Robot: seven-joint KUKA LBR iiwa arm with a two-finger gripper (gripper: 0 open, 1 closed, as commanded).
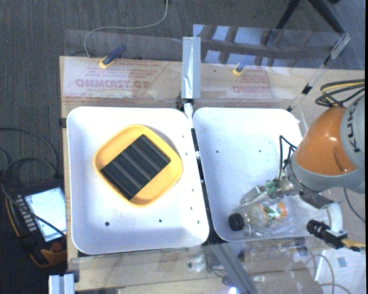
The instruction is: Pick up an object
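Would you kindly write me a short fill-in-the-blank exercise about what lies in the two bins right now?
1. The yellow tray with the dark ribbed insert lies in the ____ bin of the camera view.
2. The clear plastic bottle lies on its ____.
3. The bottle's cap is ____ in colour.
4. The band on the arm above the bottle is ____.

Missing words: left; side; black; orange

clear plastic bottle (262,215) lying sideways, right bin's (245,139) near edge.
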